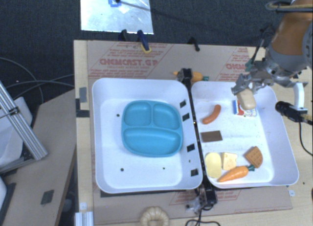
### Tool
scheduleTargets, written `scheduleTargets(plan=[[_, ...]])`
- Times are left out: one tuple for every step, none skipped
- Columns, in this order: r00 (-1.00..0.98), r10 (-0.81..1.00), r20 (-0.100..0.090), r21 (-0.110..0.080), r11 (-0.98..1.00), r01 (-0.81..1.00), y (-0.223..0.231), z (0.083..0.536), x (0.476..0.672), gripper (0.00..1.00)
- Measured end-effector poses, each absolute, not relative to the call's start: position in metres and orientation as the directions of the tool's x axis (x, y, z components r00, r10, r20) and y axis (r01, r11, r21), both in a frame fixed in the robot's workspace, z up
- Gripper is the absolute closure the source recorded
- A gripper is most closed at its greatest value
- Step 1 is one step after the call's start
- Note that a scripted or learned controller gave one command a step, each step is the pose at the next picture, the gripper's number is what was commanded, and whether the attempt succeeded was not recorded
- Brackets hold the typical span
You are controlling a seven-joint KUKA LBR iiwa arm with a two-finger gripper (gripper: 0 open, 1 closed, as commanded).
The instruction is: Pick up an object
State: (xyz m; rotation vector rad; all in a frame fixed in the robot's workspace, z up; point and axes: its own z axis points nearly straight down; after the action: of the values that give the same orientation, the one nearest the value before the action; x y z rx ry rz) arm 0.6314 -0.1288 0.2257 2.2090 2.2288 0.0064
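- The end effector (247, 92) is seen at the upper right of the frame, over the far part of the right bin (286, 144).
- A pale, cream-coloured object (247, 100) is seen directly under the end effector, touching or just below it. Whether it is actually clamped cannot be told; finger spread is not resolved at this angle.
- A small red, white and blue item (239, 108) lies in the bin, partly hidden by the pale object.
- Elsewhere in the right bin are noted: a sausage (212, 114) left of centre, a brown square (211, 136) in the middle, pale yellow slices (220, 162), a carrot (234, 173) and a waffle-like biscuit (253, 156) along the lower edge.
- The left bin (105, 122) carries a blue divided plate (150, 127).
- Judgement on progress: the approach to a target appears done, and the pale object may be at the grasp or early lift stage. A secure hold is not confirmed; a clear lift off the bin is left to be shown.
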Motion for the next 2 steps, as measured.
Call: scheduleTargets(plan=[[-0.01,1.0,0.001,0.003,0.01,1.0,-0.077,0.214,0.646,1.0],[-0.007,1.0,0.0,0.004,0.007,1.0,-0.069,0.223,0.658,1.0]])
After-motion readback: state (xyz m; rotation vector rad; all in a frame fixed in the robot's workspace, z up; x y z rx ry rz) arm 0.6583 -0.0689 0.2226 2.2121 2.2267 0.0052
